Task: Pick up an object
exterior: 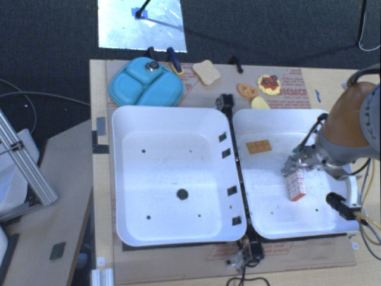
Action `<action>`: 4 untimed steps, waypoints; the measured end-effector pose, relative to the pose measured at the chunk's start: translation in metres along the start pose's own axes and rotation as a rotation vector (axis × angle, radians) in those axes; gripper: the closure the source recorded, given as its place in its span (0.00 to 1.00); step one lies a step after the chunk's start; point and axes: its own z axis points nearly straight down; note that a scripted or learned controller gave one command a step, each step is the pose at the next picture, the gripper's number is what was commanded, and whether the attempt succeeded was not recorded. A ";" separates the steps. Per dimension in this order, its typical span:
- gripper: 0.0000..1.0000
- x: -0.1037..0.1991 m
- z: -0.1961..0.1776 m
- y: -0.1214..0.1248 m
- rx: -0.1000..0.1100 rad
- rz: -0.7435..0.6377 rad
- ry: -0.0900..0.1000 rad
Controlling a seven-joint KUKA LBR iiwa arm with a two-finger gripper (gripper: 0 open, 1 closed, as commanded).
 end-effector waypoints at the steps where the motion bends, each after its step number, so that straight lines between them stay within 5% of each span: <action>1: 1.00 -0.047 -0.002 -0.053 -0.007 -0.002 -0.001; 2: 1.00 0.050 -0.076 0.015 -0.002 -0.019 0.003; 3: 1.00 0.113 -0.106 0.063 0.002 -0.016 0.003; 4: 1.00 0.062 -0.038 0.047 0.015 -0.001 0.001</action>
